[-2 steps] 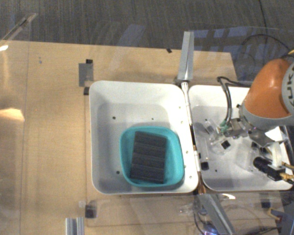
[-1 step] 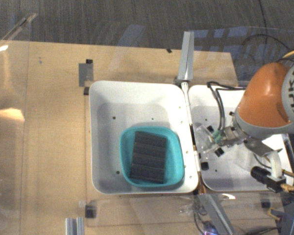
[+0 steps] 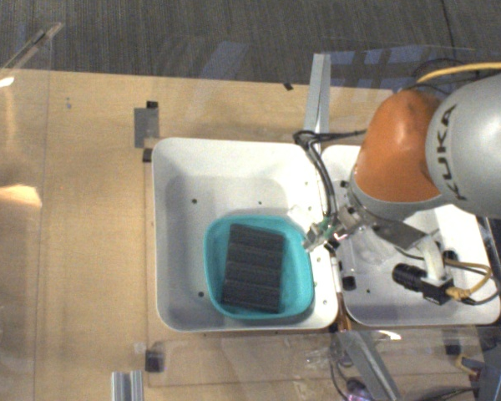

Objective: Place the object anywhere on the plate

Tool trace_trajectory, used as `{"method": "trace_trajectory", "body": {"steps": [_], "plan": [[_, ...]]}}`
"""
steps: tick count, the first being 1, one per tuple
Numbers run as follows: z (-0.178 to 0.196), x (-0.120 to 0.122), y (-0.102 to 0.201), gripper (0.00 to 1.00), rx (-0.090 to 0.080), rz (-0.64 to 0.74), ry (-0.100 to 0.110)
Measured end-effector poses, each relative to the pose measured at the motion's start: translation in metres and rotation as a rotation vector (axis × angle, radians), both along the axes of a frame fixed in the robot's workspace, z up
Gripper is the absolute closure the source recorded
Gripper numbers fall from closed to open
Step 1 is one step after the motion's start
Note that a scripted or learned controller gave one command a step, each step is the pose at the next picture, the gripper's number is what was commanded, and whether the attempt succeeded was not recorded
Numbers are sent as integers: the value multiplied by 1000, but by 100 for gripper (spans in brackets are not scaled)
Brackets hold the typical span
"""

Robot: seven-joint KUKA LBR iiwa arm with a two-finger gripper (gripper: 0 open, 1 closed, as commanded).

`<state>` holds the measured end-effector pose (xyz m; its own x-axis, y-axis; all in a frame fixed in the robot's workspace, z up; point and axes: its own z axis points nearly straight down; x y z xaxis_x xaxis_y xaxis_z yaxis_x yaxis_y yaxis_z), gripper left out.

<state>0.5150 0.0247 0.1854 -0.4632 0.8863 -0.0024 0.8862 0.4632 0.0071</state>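
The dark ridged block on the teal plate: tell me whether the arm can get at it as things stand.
Probably yes. The dark ridged block lies flat and uncovered on the teal plate in the left bin, nothing on top of it, and the gripper hangs by the plate's right rim.

A: What is carried by the wooden bench (image 3: 75, 249)?
B: Two shallow white bins are set on it side by side, touching: the left bin (image 3: 177, 192) and the right bin (image 3: 417, 307). A small dark block (image 3: 154, 359) is seen near the left bin's front corner
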Motion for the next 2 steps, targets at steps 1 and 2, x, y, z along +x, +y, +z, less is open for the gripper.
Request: {"method": "trace_trajectory", "body": {"steps": [1,2], "plan": [[0,0,0,0,0,-1,0],[0,40,-63,0,-1,-27,-1]]}}
